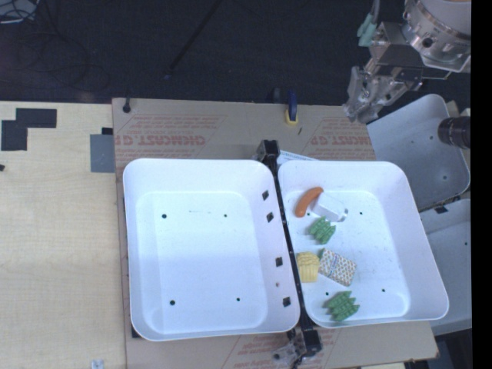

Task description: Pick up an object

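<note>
Arm: the grey arm (438, 21) comes in at the far right, high above the tabletop, with an orange band at the very top.
Jaws: the gripper (367, 98) hangs over the cardboard just past the far edge of the right bin. I cannot tell if the jaws are wide or narrow. Nothing shows between them.
Right bin: the right bin (411, 229) is white and shallow. All the small things lie in its left half.
Orange thing: an orange sausage shape (309, 201) lies at the far end of the group, tilted.
White block: a small white block (330, 208) sits just beside the orange sausage shape, on its right.
Green things: one green bumpy toy (322, 230) lies just near of the white block. A second green bumpy toy (341, 306) lies at the near end of the bin, apart from the others.
Yellow thing: a yellow corn-like piece (307, 267) lies close to the wall between the bins.
Dotted block: a speckled block (337, 267) lies just right of the yellow corn-like piece.
Left bin: the left bin (142, 244) sits touching the right bin.
Tabletop: the tabletop (54, 244) is pale wood, with brown cardboard (200, 133) under the bins.
</note>
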Controlling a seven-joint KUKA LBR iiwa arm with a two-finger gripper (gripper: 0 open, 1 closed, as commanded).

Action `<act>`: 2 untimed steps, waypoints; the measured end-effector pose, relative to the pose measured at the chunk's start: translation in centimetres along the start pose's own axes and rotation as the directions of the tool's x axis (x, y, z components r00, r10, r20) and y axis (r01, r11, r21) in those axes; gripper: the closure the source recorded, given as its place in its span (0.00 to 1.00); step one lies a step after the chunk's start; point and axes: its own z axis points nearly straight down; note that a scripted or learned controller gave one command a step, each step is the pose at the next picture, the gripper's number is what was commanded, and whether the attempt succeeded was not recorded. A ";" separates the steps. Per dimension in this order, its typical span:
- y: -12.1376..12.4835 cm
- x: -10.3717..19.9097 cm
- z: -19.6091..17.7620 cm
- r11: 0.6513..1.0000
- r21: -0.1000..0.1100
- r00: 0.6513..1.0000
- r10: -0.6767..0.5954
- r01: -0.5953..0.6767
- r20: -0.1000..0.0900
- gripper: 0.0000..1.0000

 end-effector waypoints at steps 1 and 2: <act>-6.5 -2.4 18.3 1.000 0.018 1.000 0.007 -0.007 0.000 1.00; -8.0 2.8 8.0 1.000 -0.004 1.000 -0.001 0.001 -0.002 1.00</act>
